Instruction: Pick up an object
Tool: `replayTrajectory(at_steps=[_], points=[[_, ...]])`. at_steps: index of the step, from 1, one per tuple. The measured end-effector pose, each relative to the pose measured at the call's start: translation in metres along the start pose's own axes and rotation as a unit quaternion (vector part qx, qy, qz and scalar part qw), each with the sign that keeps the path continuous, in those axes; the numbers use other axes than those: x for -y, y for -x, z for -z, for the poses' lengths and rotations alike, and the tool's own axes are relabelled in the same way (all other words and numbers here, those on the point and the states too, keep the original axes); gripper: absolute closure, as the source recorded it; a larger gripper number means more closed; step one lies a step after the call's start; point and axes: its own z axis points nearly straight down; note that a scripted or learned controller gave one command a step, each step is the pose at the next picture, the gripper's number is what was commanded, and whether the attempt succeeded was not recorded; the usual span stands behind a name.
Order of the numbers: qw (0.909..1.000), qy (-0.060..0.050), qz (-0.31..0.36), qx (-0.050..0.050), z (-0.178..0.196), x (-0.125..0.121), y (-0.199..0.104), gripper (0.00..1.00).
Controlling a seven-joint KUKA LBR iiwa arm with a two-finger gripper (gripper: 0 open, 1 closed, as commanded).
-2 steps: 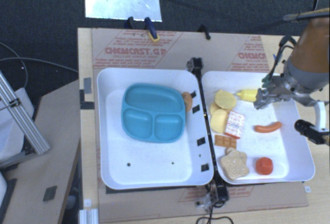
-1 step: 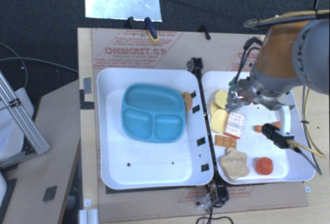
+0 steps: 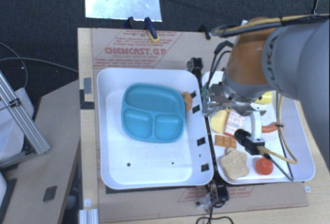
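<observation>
The grey arm (image 3: 294,58), with its orange band, is looming closest to the lens and reaching in from the right over the right-hand bin (image 3: 304,161), and it is covering much of what is lying beneath it. The tool (image 3: 234,109) is hanging low over the toy food at the left side of that bin, but the wrist is hiding the end of it, so I cannot tell how wide it is standing or whether anything is caught in it. Around it a yellow cheese wedge (image 3: 219,121), a waffle-patterned cracker (image 3: 225,141), a slice of toast (image 3: 234,164) and a red tomato (image 3: 264,165) are all lying on the bin floor, and nothing is visibly being lifted. In the left-hand bin (image 3: 113,166) a blue divided plate (image 3: 153,113) is sitting with a small brown piece (image 3: 187,100) just beside its right edge. Judging from this, the approach is under way while the grasp and the lift are both looking undone, and which object is being targeted is not yet clear
</observation>
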Motion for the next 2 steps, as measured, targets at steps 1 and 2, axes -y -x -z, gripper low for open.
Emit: replayTrajectory(at_steps=[1,2], points=[[1.0000,-0.001,-0.007,0.002,0.000,0.048,0.032,1.00],[1.0000,0.005,-0.004,0.002,0.077,0.046,0.047,1.00]])
